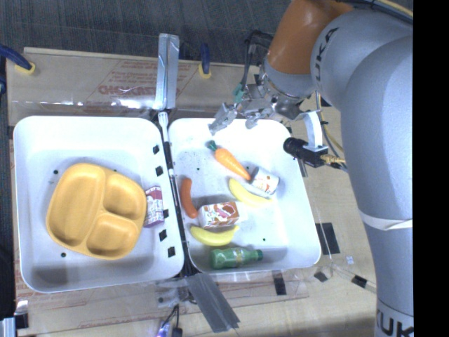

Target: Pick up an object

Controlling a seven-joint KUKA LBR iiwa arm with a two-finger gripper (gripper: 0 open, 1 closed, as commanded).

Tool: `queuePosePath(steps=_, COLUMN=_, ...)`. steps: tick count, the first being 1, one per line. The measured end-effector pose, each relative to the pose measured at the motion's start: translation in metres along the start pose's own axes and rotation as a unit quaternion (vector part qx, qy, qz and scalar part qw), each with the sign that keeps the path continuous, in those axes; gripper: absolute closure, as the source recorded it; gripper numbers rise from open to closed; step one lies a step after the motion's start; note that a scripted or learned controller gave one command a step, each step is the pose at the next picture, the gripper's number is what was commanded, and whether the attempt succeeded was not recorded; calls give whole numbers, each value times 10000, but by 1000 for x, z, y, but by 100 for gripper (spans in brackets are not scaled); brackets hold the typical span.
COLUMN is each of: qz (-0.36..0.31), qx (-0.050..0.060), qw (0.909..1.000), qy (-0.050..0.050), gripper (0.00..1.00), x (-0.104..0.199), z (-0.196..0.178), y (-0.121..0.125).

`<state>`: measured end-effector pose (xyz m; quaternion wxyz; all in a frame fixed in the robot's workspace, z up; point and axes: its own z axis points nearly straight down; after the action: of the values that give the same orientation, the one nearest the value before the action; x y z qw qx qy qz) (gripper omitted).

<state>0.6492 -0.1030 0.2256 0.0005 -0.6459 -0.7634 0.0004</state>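
Note:
My gripper (236, 120) hovers over the far edge of the right bin (298, 209), its fingers (220, 121) spread open with nothing between them. Just below it lies a carrot (230, 160) with a green top. Further toward the front are a small white and red can (266, 182), a yellow banana (245, 192), an orange sausage (187, 196), a red and white carton (219, 214), a second banana (212, 236) and a green bottle (236, 257).
The left bin (35, 153) holds a yellow divided plate (95, 209) and a small dark red packet (153, 207) at its right wall. A metal bar (167, 69) stands upright behind the wall between the bins. The arm's grey body fills the right side.

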Motion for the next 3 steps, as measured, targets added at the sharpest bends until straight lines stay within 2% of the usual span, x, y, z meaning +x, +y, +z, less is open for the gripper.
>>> queuePosePath(steps=1, qz=-820, qx=-4, qw=9966, qy=-7, gripper=0, x=-25, z=-53, y=-7)
queuePosePath(steps=2, qz=1117, qx=26, qw=9937, qy=5, gripper=0, x=-9, z=-19, y=-45)
queuePosePath(steps=3, qz=-433, qx=16, qw=9991, qy=5, gripper=0, x=-25, z=28, y=-36)
